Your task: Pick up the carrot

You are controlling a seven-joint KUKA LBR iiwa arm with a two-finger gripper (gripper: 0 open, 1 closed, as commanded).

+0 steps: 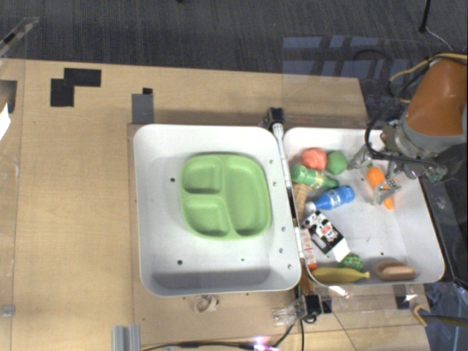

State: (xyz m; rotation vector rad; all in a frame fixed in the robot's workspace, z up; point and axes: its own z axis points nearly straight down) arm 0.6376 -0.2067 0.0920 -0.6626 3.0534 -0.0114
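The orange carrot point(376, 177) lies in the right white bin point(409, 232), near its upper right part, with its thin end point(388, 202) pointing down the view. My gripper point(386, 186) reaches in from the right and sits directly over the carrot's middle, hiding part of it. The grey wrist and its orange band point(439, 101) hang above the bin's right rim. I cannot make out whether the carrot is off the bin floor.
Left of the carrot in the same bin are a red ball point(314, 157), a green ball point(337, 162), a green bottle point(307, 175) and a blue bottle point(335, 197). A banana point(341, 275) and a brown sausage point(395, 271) lie at the front. The left bin holds a green divided plate point(224, 194).
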